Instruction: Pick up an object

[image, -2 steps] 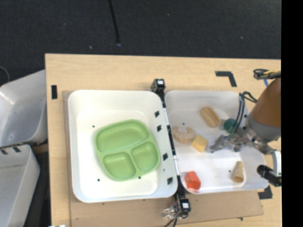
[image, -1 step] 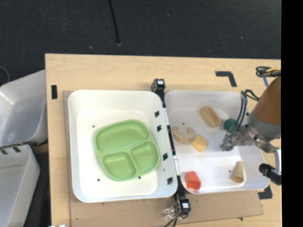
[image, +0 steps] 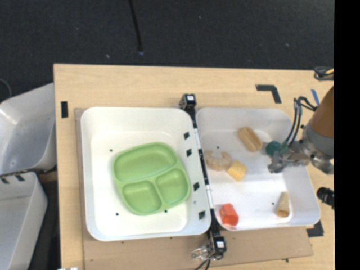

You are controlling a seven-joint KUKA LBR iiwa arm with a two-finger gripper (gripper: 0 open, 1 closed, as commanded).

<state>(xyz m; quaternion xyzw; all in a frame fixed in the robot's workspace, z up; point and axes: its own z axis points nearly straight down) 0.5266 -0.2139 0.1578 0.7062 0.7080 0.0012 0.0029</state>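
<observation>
Teal object (image: 273, 147) sits in the right bin (image: 253, 218) touching the gripper (image: 277, 165); whether it is gripped cannot be told, so the arm should centre before lifting slowly

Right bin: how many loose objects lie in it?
5: tan roll at the back, pale disc left, yellow block beside it, red item front-left, tan wedge front-right. The gripper may hide more.
</observation>
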